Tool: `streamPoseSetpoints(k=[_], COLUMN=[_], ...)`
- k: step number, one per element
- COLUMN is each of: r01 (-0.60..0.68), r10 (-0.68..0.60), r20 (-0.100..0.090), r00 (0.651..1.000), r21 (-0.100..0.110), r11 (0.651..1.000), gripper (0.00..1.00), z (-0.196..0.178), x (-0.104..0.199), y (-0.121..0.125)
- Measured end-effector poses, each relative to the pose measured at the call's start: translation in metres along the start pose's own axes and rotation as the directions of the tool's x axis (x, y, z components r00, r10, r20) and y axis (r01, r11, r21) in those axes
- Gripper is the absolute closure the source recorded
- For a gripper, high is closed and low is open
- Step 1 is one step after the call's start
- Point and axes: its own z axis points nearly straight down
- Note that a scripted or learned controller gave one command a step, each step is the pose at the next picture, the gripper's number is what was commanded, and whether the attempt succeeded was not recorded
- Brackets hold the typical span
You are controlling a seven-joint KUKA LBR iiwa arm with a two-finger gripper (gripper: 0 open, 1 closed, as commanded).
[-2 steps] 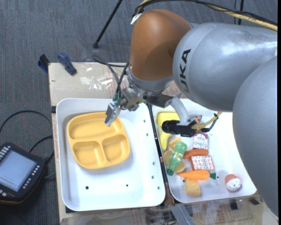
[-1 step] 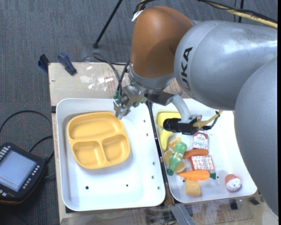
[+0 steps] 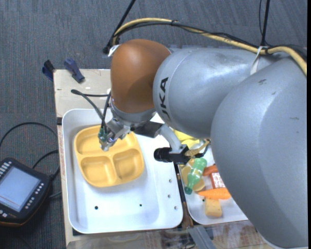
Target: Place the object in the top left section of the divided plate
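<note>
While the pincer (image 3: 107, 137) hovers over the yellow plate's (image 3: 110, 157) upper section, I cannot tell its grip or load. Placement looks near but unconfirmed.

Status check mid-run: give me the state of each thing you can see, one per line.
end effector: low over the plate's upper section, grip unclear
divided plate: yellow, flat in the left bin, two lower sections bare
left bin: holds the plate
right bin: holds several items
green bottle: lying on its side in the right bin
carrot: lying flat in the right bin
teach pendant: on the floor, screen lit
</note>
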Motion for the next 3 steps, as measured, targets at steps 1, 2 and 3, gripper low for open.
streamPoseSetpoints(k=[1, 2, 3], r01=[-0.104, -0.133, -0.045], r10=[0.104, 0.133, 0.045], r20=[0.003, 0.003, 0.003], r00=[0.995, 0.991, 0.999], r21=[-0.014, -0.013, -0.009], r11=[0.994, 0.991, 0.999], gripper=[1.0, 1.0, 1.0], z=[0.098, -0.029, -0.084], x=[0.041, 0.031, 0.081], y=[-0.037, -0.082, -0.082])
